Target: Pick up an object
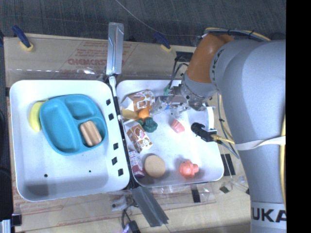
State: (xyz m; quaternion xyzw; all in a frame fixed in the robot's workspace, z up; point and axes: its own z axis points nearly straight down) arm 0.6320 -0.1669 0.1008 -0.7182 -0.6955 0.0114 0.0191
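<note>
The two-finger gripper [167, 103] hangs low over the far part of the right white bin [214, 171], reaching in from that bin's right edge below the grey arm's orange wrist band [206, 57]; whether it stands wide or narrow cannot be told from this slant, and nothing can be seen held in it.

Just beside its tip, near the bin's far left corner, lies a crinkled brown-and-white snack packet [141, 101], with a small orange-and-yellow toy piece [138, 113] touching its near edge and a dark green soft lump [149, 125] just nearer still; a small pink cup-shaped toy [177, 126] sits near the bin's middle, apart from the rest. Along the left edge rests a second printed packet [138, 136]; at the near edge are a round tan bun-like disc [155, 165] and a knobbly red-pink rubber toy [188, 169].

The packet nearest the tip looks the likely target (a guess only); it should be light, thin and slippery, apt to crumple, so a pinch across a raised fold would serve better than its flat face.

In the left white bin [19, 130] a blue divided plastic tray [63, 115] holds a tan bread-roll toy [90, 132], and a yellow banana-shaped toy [35, 116] lies against the tray's left side.
</note>
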